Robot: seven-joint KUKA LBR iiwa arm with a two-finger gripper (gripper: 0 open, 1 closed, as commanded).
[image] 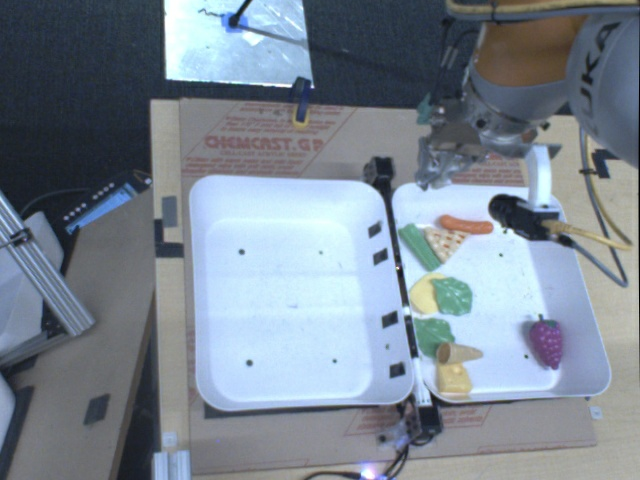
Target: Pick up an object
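My gripper [437, 176] hangs over the far left corner of the right bin [570, 298], above the bin's back rim, with nothing visible between its fingers. Just below it lie an orange carrot [466, 225], a pizza slice [444, 242] and a long green vegetable [420, 246]. Further forward along the bin's left side sit a yellow piece with a green leaf [445, 294], another green piece [433, 334], an ice cream cone [460, 353] and a yellow block [454, 379]. Purple grapes [546, 341] rest near the right front.
The left bin [290, 288] lies beside the right one, with black clips [385, 258] along the shared divider. A shiny sheet [238, 26] lies on the dark floor behind the bench. A yellow and blue clamp [300, 103] stands at the cardboard's back edge.
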